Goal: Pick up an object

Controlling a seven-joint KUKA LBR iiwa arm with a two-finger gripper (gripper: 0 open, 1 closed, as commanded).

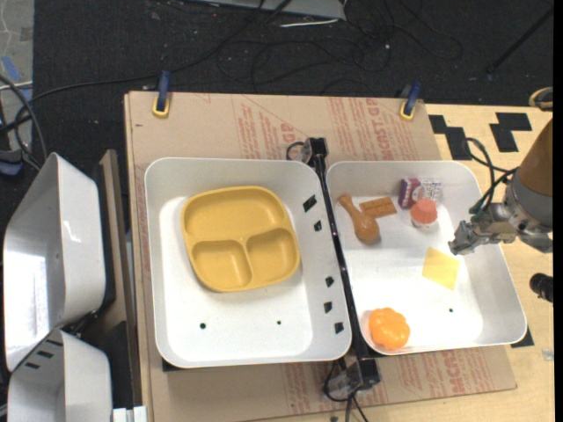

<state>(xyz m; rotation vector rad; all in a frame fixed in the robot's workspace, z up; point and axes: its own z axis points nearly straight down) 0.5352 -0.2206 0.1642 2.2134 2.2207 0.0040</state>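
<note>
Yellow, flat and nearest, the wedge [442, 268] lay by the right bin's [493, 328] right wall, under my gripper [464, 240] (whose spread I could not tell), so I judged a slow, square descent best.

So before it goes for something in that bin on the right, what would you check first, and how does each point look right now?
1. Things to pick lie in the right bin: ok. A yellow block, an orange ball, a brown wooden spoon and a small red-topped item are there.
2. Tool is over the right bin: ok, near its right wall.
3. A thing is close to the tool: ok, the yellow block lies just below and left of it.
4. Yellow block stands apart from its neighbours: ok.
5. Tool carries nothing already: cannot tell.
6. Left bin out of the way: ok, it holds a yellow divided plate.
</note>
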